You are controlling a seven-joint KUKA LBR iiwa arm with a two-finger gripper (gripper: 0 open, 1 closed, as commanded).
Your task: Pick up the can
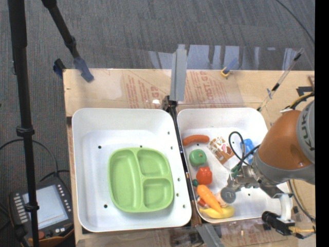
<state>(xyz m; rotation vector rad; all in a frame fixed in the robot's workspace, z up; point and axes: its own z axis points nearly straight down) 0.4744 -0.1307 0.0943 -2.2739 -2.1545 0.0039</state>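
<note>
One arm leans over the right bin, its pincer low beside the can, lining up a grasp; finger spread, I cannot tell.

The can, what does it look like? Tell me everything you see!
The can lies on its side, tipped at a slant, in the right bin. Its label looks white with red and brown pictures, too small to read. It rests on the bin floor, just right of a green toy and below the end of a sausage. A black cable loops close by on its right. The gripper is lower down, apart from it.
</note>
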